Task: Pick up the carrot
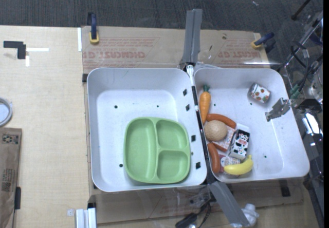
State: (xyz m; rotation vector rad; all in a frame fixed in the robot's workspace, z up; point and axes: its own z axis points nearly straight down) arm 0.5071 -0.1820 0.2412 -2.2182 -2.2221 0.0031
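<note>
The orange carrot (204,103) with a green top lies in the right bin (275,142), lengthwise against its left wall, leafy end toward the back. My gripper (278,109) hangs over the right side of that bin, well to the right of the carrot and just below a small printed can (259,93). Nothing shows in the gripper's grasp. The arm behind it is mostly cut off by the right edge of the view.
Just in front of the carrot lie a sausage (222,119), a round tan potato (216,130), a black-and-white box (239,144), a second sausage (214,158) and a banana (239,167). A green divided plate (157,150) rests in the left bin (103,119).
</note>
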